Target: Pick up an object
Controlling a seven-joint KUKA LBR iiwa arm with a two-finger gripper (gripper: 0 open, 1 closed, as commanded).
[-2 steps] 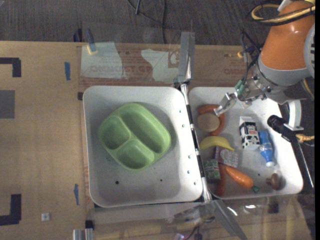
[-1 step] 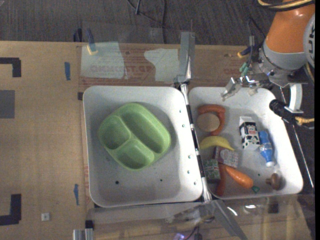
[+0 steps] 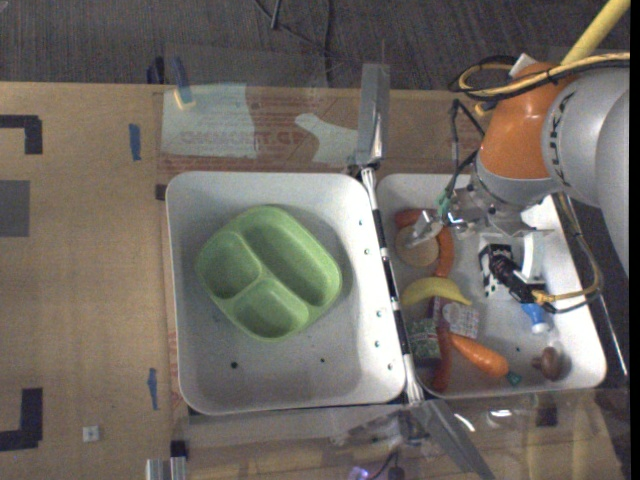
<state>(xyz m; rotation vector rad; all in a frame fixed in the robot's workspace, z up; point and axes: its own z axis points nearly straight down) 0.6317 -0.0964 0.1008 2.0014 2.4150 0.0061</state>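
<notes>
jaws [image 3: 432,227]: apart, hold nothing, over right bin [image 3: 580,368] | banana [image 3: 434,290]: just below jaws | carrot [image 3: 477,356]: below banana | green tray [image 3: 268,271]: in left bin [image 3: 200,368]

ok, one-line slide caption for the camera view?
KUKA arm over right bin of toy food; green divided plate in left bin.

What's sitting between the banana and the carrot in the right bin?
In the camera view, a small white patterned packet lies between the banana and the carrot, beside a dark green packet.
</notes>
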